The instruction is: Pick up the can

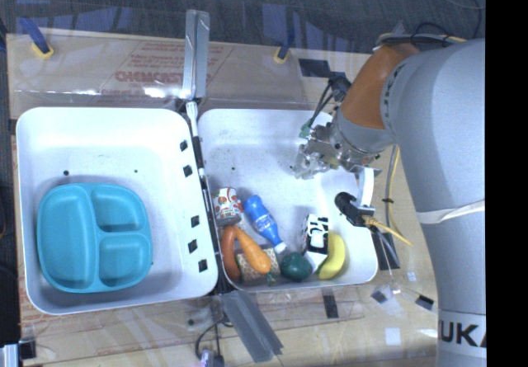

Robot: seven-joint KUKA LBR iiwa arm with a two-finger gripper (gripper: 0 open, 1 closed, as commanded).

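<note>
Start at the bottom of the frame: the clutter sits along the lower edge of the right bin (pixel 247 130). There you have 1 banana (pixel 333 256), 1 dark green round item (pixel 296 267), 1 black-and-white item (pixel 317 231), 1 blue bottle (pixel 261 219), 1 orange carrot-like piece (pixel 252 251) and 1 can (pixel 227 205), lying at lower centre just beside the divider, touching or nearly touching the bottle. The left bin (pixel 99 130) holds 1 blue sectioned tray (pixel 92 235).

Higher up, right of centre, the gripper (pixel 312 161) hangs over bare bin floor, well apart from the can. You cannot tell how wide the claw stands; nothing visible is caught in it.

Risks as I judge them: the can is crowded by the bottle and the bin wall, so a descent could hit the wall, or nudge the bottle. It lies on its side, so it may roll out of a pinch.
</note>
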